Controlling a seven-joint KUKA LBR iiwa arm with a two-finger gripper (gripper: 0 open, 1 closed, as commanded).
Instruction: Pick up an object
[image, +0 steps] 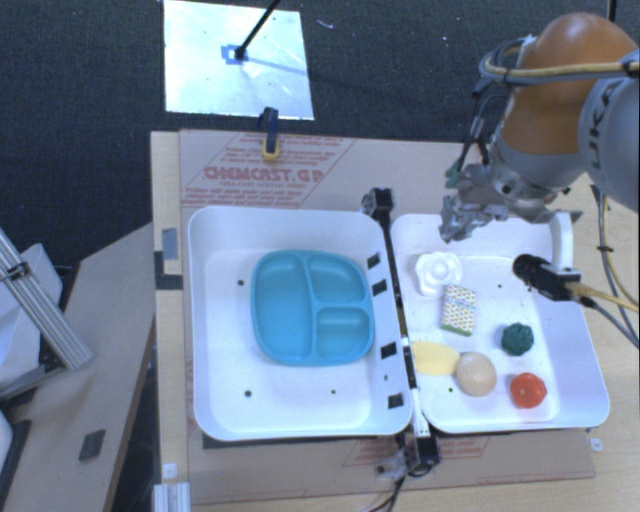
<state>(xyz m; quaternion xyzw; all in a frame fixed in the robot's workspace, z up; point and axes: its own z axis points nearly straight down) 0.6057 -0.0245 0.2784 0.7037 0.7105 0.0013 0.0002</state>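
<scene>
The black clip at the front junction of the two bins lies nearest the camera, at the front edge of the table. At far left, an aluminium rail runs diagonally beside the table. A cardboard sheet with red print lies under both bins. A yellow and black clamp sits at its rear edge, and a shiny metal plate lies on the dark surface behind the table.

The left bin holds a blue compartment plate. It lies flat, roughly centred, and has three sections. A row of black clips runs along the seam between the bins.

The right bin holds six loose objects:
- A white lumpy object lies toward the rear of the left half.
- A small checkered packet lies just in front of the white lumpy object.
- A yellow piece lies against the left wall, near the front.
- A beige egg-shaped object touches the right side of the yellow piece.
- A dark green broccoli-like object lies further right.
- A red tomato-like object lies just in front of the green one.

The end effector hangs over the rear left part of the right bin, just behind the white lumpy object. Whether it touches that object cannot be told. Whether the end effector is spread or pressed together also cannot be told. The arm, grey with an orange band, enters from the upper right.
</scene>
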